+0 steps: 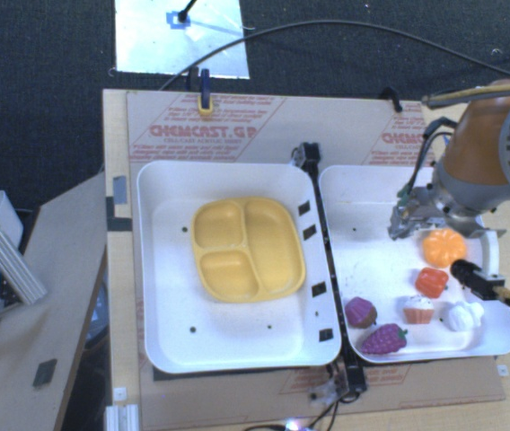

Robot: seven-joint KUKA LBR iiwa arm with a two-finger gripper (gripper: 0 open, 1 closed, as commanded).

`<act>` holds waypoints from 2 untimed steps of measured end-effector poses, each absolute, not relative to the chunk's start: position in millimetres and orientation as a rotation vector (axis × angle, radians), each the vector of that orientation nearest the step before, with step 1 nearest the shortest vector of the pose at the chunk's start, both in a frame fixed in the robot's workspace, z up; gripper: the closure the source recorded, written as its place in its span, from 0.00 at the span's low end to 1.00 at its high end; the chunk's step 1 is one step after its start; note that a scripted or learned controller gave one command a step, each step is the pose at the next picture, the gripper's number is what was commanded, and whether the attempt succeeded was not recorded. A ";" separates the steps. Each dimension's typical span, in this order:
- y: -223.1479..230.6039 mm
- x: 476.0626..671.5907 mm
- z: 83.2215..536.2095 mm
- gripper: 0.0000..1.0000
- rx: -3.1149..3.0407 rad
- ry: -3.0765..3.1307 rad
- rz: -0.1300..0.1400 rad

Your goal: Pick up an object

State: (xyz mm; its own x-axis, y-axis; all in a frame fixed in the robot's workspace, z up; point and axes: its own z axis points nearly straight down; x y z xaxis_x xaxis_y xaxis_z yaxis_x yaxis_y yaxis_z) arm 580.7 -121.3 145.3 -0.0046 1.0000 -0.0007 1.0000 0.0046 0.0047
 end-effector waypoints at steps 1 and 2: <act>-128.7 584.3 191.4 1.00 2.214 2.222 0.004; -128.0 583.6 256.2 1.00 2.210 2.222 0.007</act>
